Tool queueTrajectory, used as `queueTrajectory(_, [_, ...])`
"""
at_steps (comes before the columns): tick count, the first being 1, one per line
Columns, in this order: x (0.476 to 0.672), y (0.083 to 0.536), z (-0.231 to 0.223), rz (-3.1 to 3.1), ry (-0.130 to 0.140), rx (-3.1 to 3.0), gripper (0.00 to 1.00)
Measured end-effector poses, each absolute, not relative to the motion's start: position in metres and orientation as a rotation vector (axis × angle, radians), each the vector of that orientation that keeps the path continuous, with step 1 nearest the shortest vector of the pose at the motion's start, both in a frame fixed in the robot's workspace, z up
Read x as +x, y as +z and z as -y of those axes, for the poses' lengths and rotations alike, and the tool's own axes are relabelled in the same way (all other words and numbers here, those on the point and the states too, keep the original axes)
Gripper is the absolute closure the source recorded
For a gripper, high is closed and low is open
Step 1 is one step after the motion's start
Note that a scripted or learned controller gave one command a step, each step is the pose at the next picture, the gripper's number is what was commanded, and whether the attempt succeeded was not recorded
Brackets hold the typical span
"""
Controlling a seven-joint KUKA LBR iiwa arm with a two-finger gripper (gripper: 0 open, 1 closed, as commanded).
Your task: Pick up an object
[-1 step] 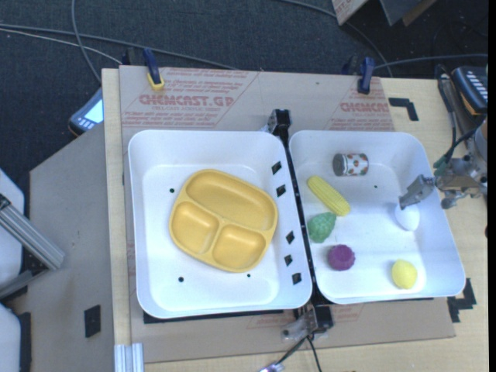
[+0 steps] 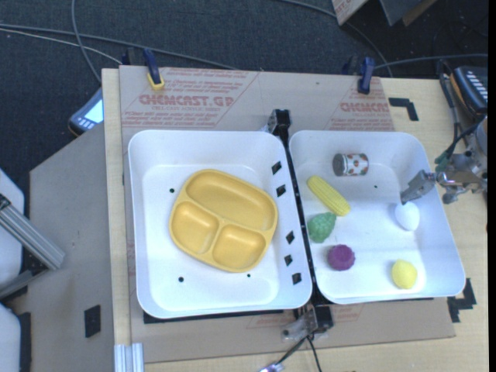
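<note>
The pincer [image 2: 414,190] is hanging low over the right-hand side of the right bin [image 2: 372,227], at the end of the arm [image 2: 465,178] that is reaching in across the bin's right rim. Whether it is released or clenched cannot be told from this angle, and nothing is showing in its grasp.

A white egg [image 2: 407,217] is lying just beside the pincer, a little nearer the camera, close under its tip; whether the two are touching is unclear. A yellow lemon [image 2: 404,273] is sitting further toward the camera from the pincer, near the bin's front wall.

Out to the pincer's far side across the bin, a small can [image 2: 350,164] is lying on its side, and a corn cob [image 2: 328,195] is lying at a slant just in front of it. A green piece [image 2: 322,225] is resting just by the cob's end, with a purple piece [image 2: 341,256] near it, toward the camera.

Well apart from the pincer, beyond the divider, the left bin [image 2: 147,208] is carrying a yellow divided plate [image 2: 223,220]. Both bins are sitting on a board [image 2: 232,91] that two blue clamps [image 2: 155,73] are pinning to the surface [image 2: 434,103].
</note>
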State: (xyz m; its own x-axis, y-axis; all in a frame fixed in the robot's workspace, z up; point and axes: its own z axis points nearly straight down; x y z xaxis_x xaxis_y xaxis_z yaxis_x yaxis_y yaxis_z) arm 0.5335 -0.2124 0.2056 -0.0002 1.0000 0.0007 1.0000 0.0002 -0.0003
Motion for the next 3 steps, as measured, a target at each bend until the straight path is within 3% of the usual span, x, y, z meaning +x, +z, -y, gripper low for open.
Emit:
queueTrajectory(2, [0.530, 0.089, 0.209, 2.216, 0.003, -2.216, 0.00])
queueTrajectory(3, [0.532, 0.104, 0.210, 2.222, -0.002, -2.221, 1.00])
